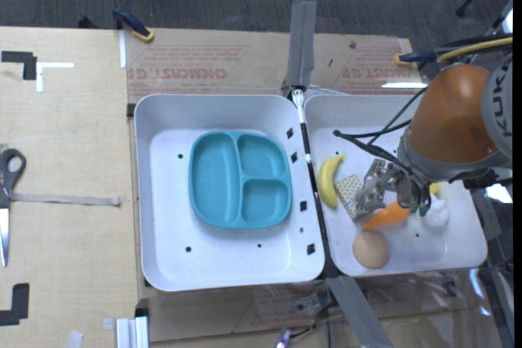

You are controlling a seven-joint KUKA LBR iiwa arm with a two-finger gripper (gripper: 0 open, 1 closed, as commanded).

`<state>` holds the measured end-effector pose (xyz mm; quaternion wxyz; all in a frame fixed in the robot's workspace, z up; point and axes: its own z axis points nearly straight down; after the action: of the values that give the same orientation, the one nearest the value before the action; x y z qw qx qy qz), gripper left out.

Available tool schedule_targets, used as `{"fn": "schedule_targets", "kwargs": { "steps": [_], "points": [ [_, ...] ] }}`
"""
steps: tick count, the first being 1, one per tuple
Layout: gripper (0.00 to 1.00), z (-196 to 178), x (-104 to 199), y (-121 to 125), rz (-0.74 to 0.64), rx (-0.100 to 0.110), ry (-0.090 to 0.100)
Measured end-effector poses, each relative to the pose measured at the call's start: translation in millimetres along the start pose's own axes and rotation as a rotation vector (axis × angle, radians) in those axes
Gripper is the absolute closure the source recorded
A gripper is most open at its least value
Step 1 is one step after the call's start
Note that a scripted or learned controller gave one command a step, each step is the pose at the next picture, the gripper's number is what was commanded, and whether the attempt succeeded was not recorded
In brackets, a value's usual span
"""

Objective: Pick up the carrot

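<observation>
Carrot (pixel 387 216) lies in the right bin (pixel 457 257), slanting with its thicker end toward the bin's far right side and its tip pointing at the tan egg-shaped ball (pixel 369 249) just below it. It looks like a small toy: light, stiff and smooth-skinned, so probably a bit slippery and apt to roll or squirt out of a pinch. Gripping across its thick middle, at right angles to its length, seems the safest hold.

The gripper (pixel 377 193) sits directly over the carrot's upper edge, beside a speckled beige block (pixel 349 189); whether it is spread or pressed together cannot be told from this angle, and nothing shows the carrot between its fingers.

Counted: one carrot, one banana (pixel 328 179), one speckled block, one tan ball, one small white piece (pixel 438 212) at the carrot's thick end, all crowded in the right bin. The left bin (pixel 155 200) holds one teal divided plate (pixel 241 178). One pair of scissors (pixel 8 191) lies on the bench at far left.
</observation>
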<state>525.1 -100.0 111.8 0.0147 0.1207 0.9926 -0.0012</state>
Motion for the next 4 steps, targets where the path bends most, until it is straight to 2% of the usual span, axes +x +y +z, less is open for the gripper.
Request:
{"fn": "schedule_targets", "kwargs": {
  "steps": [1, 2, 3, 4],
  "points": [
    [1.0, -105, -45, -58, -0.164, -0.001, 0.025],
    [0.0, -105, -45, -58, -0.165, -0.001, 0.025],
    [0.0, 20, -28, -43, -0.065, 0.0, 0.025],
    [1.0, 9, -30, -43, -0.069, 0.0, 0.019]
  ]
}}
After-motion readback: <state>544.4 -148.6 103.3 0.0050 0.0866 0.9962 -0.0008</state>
